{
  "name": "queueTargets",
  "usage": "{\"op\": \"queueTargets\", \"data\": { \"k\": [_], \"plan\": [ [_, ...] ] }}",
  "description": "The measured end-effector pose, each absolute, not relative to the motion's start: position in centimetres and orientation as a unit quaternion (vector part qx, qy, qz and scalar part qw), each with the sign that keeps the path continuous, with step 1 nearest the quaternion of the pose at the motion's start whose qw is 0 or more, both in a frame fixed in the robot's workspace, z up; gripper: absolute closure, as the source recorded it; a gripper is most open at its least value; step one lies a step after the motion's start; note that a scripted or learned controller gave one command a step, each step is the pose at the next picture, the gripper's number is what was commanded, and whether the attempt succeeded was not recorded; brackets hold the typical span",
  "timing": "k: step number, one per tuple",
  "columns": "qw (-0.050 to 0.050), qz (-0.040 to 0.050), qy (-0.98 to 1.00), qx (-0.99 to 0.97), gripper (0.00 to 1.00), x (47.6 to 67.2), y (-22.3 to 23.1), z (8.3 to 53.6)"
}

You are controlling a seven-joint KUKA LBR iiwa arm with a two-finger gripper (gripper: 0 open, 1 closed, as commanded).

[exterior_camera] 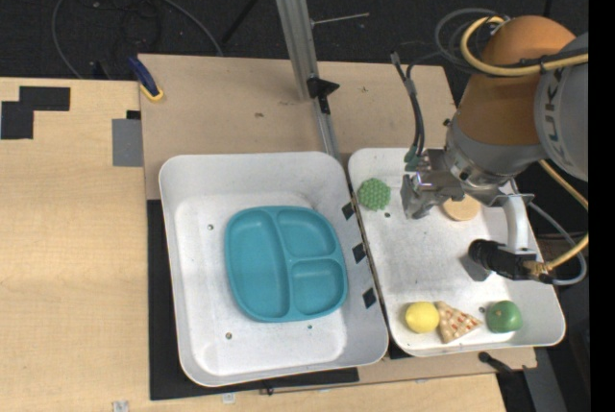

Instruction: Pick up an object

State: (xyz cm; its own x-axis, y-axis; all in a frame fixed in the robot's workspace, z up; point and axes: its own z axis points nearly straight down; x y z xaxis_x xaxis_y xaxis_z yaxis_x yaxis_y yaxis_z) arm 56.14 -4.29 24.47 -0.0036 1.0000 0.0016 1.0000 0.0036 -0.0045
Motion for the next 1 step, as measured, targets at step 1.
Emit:
{"op": "queueTargets", "data": {
  "k": [1],
  "plan": [
    [0.003,0.0012,-0.709,-0.705,1.00,54.91,1.22,22.91]
  ]
}}
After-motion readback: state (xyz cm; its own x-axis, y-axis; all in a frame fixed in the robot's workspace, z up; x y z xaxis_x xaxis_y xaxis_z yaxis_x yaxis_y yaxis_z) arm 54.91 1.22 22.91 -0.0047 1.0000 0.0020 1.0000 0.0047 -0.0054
